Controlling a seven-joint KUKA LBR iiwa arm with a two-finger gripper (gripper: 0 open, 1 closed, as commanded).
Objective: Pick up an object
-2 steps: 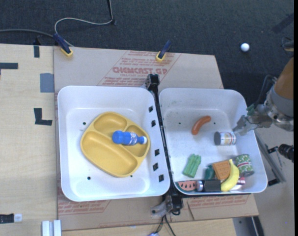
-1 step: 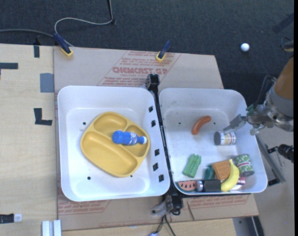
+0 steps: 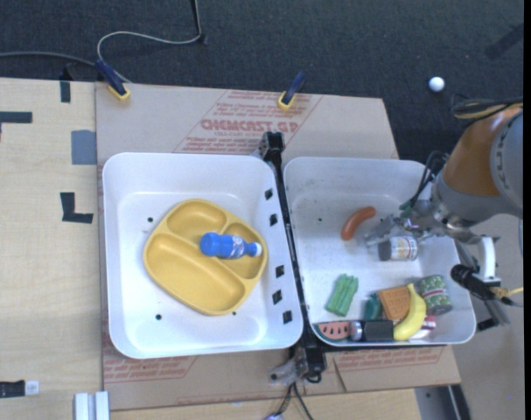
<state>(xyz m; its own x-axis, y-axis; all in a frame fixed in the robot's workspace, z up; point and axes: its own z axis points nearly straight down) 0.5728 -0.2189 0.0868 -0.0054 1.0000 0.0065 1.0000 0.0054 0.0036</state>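
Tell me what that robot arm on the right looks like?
The arm is thick and rounded, grey with a broad orange band above the wrist. It ends in a small gripper of dark and silvery metal parts, with thin dark cables running along the wrist.

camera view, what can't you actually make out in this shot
- End effector: small and dark against the right bin; whether it grips the can-like object beside it is unclear.
- Bottom-right pile: banana, toast-like piece and watermelon slice overlap; the dark items beneath are hidden.
- Blue bottle on the yellow plate: label too small to read.
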